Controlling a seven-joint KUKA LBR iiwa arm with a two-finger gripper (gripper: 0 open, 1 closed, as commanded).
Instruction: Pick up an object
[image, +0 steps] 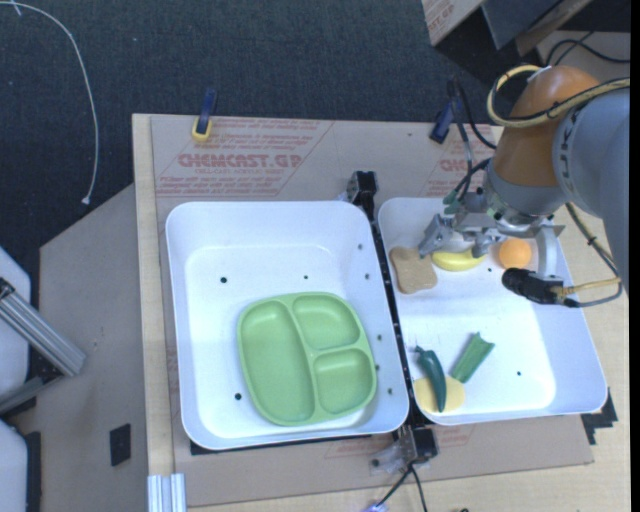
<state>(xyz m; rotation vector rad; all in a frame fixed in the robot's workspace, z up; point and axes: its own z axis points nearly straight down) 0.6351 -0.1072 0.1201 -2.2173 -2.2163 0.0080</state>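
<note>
- Nearest the camera, at the front of the right bin (560, 395), lie a yellow piece with a dark green leaf (436, 385) across it and, just beside it, a light green stick-shaped piece (472, 357), tilted.
- Two shallow white bins sit side by side; the left bin (200, 250) carries one green divided plate (305, 355) with three compartments, all bare.
- Five small objects are in the right bin: the two at the front, plus a tan bread-like slice (411, 270), a yellow banana-like piece (457, 261) and an orange ball (515, 253) along the back.
- One grey arm with an orange band (540, 105) reaches in from the right.
- Its end effector (462, 238) hangs low over the back of the right bin, right above the yellow banana-like piece; I cannot tell how far it is parted, nor whether it grips anything.
- Beneath both bins is a brown cardboard sheet (260, 160) with red printing, laid on the surface; one blue-and-yellow clamp (205, 115) and one dark blue clamp (443, 122) sit on its far edge.
- Dark carpet floor (250, 50) lies around, with a thin white cable (85, 90) across it.
</note>
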